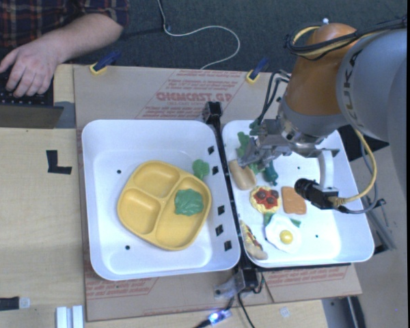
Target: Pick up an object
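Hovering pincer (258, 157) over right bin (352, 241), above hot dog (242, 176).

Even, soft overhead light; slightly blurry, grainy.

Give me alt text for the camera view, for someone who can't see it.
The arm's gripper hangs over toy food in the right bin, above a fried egg and pizza slice. The left bin holds a yellow divided plate with a green leaf.

In the right bin (355, 251) lie a fried egg (283, 234), pizza slice (265, 199), orange cracker (294, 201) and bread roll (242, 177).
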You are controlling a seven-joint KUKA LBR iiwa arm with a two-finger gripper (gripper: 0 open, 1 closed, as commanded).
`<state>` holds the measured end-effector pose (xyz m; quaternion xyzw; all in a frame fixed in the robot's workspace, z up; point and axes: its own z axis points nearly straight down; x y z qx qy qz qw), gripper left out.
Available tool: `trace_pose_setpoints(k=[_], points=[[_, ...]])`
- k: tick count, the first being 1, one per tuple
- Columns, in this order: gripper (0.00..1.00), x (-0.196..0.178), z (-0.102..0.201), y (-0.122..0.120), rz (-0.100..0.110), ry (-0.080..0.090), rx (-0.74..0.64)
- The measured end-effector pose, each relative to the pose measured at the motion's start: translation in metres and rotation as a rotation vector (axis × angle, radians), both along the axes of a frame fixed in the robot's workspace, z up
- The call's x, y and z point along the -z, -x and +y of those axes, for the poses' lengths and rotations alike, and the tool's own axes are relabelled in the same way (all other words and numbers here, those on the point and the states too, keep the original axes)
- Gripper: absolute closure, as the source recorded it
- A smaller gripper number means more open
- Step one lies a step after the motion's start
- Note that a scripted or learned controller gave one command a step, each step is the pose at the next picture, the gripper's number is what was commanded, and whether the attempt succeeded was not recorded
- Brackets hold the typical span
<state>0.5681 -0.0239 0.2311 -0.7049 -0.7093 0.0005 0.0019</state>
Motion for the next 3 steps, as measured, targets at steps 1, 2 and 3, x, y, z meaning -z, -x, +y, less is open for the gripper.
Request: trace_pose_setpoints(k=[1, 2, 3], points=[[1.00, 0.017, 0.028, 0.012, 0.001, 0.002, 0.004], [1.00, 0.000, 0.026, 0.019, -0.002, 0.001, 0.005], [1.00, -0.002, 0.027, 0.010, -0.001, 0.001, 0.005]])
